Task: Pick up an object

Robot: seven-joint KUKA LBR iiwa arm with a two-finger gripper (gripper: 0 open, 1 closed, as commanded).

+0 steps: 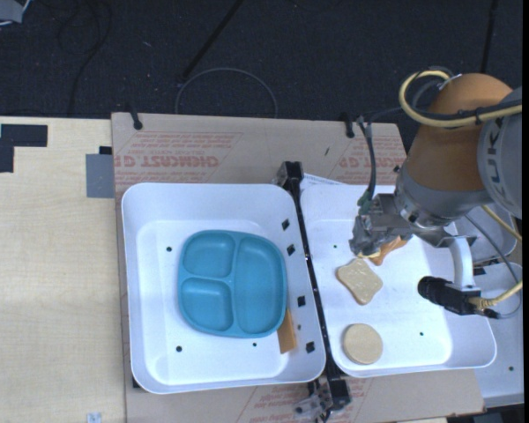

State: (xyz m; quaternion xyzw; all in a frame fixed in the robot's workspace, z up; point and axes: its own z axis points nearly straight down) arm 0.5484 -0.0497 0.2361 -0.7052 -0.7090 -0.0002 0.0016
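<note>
The grey KUKA arm with its orange band [454,135] reaches in from the right, bent downward at the wrist. Its dark two-finger gripper [368,241] hangs low, pointing down and slightly left, with cables looping over the joint above it.

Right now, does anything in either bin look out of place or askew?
A thin brown stick-like piece leans against the blue divided plate in the left white bin, partly tucked under its edge. Nothing looks spilled or damaged.

A blue divided plate [231,282] lies in my left bin [150,223], a thin brown stick [286,331] at its near right edge; black cables [220,82] trail beyond the surface [44,263].
</note>
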